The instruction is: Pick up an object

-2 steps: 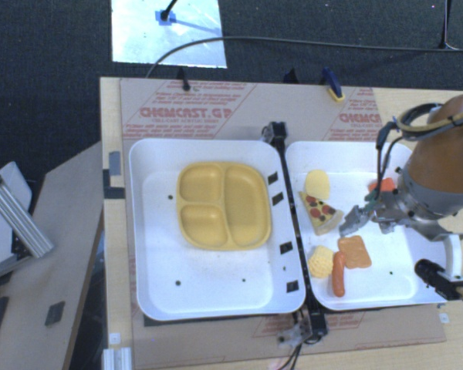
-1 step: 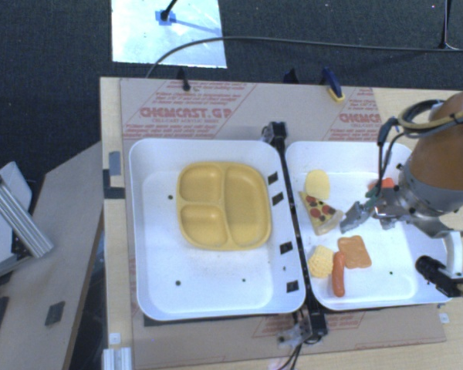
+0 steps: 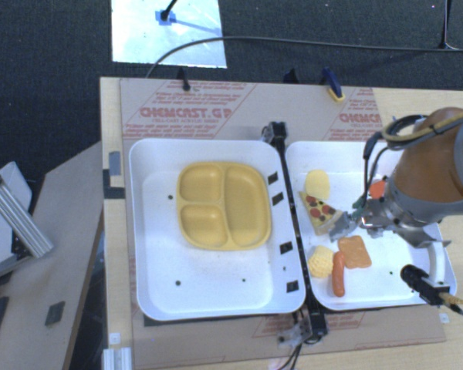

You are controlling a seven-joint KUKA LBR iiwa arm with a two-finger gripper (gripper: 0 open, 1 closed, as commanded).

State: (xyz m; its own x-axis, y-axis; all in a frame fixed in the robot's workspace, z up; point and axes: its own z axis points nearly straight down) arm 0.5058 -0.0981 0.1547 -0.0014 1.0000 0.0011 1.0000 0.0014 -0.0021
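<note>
Right white bin [image 3: 347, 156]: my claw [image 3: 346, 223] is hovering low at the triangular pizza-slice toy [image 3: 319, 211]; I cannot tell its state. Pale yellow round toy [image 3: 317, 182] is lying just above the slice. Orange toast-like piece [image 3: 355, 251], red sausage toy [image 3: 338, 274] and yellow corn toy [image 3: 320, 262] are crowding the near edge. Left white bin [image 3: 158, 206]: yellow divided plastic plate [image 3: 224, 206] is sitting centred, with open floor around it.
</note>
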